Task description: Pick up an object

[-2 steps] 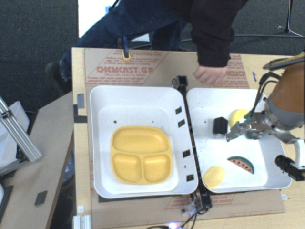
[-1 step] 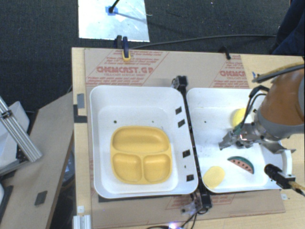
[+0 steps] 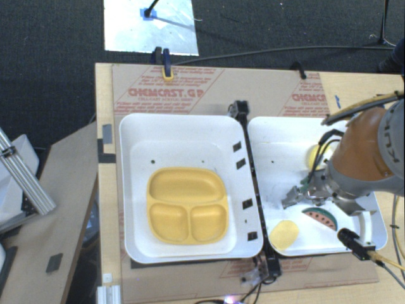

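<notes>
In the right bin [image 3: 278, 138] lie a round pale yellow piece [image 3: 284, 233] near the front edge and a watermelon slice toy [image 3: 321, 218] to its right. A yellow object [image 3: 314, 155] sits farther back, partly hidden by the arm. My gripper [image 3: 295, 197] hangs low over the bin's middle, just left of the watermelon slice and above the round yellow piece. I see nothing held in it. The grey arm with its orange band [image 3: 364, 147] covers the bin's right side.
The left bin [image 3: 136, 144] holds a yellow divided tray [image 3: 187, 204] with three compartments. A black divider with clips [image 3: 248, 170] runs between the bins. A clamp [image 3: 166, 63] sits at the bench's back edge, and cables trail at the front right.
</notes>
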Robot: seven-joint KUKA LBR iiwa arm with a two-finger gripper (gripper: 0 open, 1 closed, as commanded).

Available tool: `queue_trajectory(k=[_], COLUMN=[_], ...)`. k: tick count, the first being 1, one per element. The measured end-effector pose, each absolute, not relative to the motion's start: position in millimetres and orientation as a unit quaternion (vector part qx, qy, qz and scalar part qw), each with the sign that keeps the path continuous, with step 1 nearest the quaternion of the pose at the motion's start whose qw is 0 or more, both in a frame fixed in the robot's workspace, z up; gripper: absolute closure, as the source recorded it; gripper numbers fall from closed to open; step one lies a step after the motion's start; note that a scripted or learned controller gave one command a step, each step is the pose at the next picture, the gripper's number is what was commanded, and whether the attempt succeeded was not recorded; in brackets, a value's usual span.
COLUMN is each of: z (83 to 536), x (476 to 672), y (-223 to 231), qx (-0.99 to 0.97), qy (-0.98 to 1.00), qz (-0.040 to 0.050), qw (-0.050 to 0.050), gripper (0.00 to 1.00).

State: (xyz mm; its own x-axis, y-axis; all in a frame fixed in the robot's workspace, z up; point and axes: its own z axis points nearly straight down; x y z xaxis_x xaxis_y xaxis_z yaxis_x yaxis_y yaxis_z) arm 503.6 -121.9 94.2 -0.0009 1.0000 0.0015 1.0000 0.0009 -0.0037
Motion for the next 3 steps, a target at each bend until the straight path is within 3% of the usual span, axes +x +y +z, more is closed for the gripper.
queue_trajectory(k=[1, 2, 3], z=[84.1, 95.4, 150.2], x=[504.1, 505.2, 515.8], y=[-121.6, -121.7, -117.0], qx=[-0.707, -0.707, -0.705], qy=[-0.708, -0.707, -0.709], qz=[-0.0002, -0.0012, -0.0015], qw=[0.000, -0.001, -0.002], gripper=[0.00, 1.00, 1.00])
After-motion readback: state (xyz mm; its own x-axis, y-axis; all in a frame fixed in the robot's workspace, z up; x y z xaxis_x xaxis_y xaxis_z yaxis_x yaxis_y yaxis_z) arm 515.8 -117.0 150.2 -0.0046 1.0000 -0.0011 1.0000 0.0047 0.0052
